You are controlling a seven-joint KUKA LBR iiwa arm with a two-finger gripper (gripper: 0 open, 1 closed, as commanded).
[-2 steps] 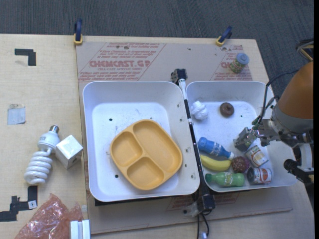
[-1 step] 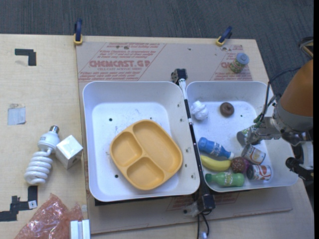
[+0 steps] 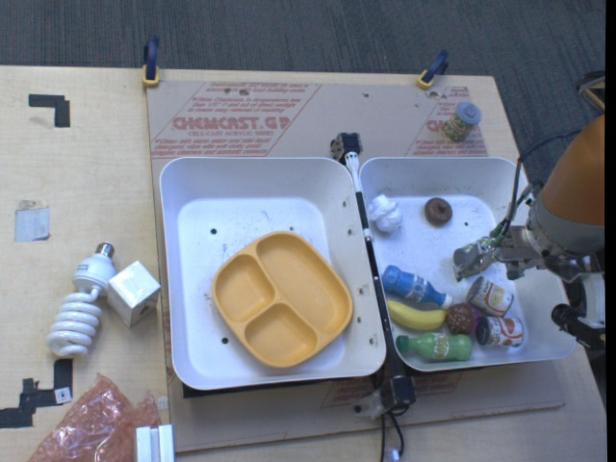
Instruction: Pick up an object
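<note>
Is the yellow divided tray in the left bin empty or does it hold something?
Empty. The yellow divided tray lies flat in the left bin, and all three compartments show bare yellow surface.

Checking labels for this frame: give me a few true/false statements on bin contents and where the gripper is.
1. The yellow divided tray lies in the left bin. True.
2. The banana lies in the left bin. False: it lies in the right bin, just below the blue bottle.
3. The gripper is over the right bin. True.
4. The spiral light bulb lies inside a bin. False: it lies on the bench, left of both bins.
5. The brown donut lies in the yellow tray. False: it lies in the right bin, right of the white crumpled object.
</note>
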